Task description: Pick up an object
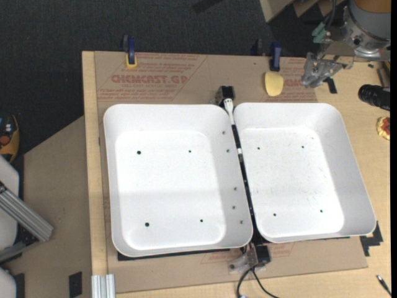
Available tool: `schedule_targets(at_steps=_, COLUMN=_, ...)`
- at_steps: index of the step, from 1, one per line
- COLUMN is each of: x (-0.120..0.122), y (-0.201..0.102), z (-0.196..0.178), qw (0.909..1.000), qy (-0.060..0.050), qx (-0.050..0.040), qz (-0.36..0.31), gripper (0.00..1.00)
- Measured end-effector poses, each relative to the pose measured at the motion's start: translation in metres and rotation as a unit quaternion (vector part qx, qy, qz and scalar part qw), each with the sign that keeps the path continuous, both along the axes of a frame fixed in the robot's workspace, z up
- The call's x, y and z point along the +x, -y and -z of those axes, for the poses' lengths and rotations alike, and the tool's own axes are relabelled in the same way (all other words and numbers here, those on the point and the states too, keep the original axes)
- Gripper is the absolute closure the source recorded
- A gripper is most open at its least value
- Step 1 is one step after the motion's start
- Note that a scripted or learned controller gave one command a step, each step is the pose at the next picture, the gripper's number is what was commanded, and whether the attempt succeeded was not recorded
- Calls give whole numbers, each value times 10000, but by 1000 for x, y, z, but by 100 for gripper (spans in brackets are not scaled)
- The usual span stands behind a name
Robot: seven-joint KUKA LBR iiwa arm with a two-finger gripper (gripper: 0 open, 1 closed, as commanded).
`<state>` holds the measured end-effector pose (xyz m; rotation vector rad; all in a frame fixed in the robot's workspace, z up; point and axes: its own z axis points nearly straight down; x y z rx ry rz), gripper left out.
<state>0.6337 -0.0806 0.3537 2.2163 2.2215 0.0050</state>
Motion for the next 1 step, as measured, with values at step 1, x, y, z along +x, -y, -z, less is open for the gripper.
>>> schedule_targets(at_steps=1, x=22, y=-29, z=46, qw=10000, qy=-44, qx=5, qz=-4, gripper=100)
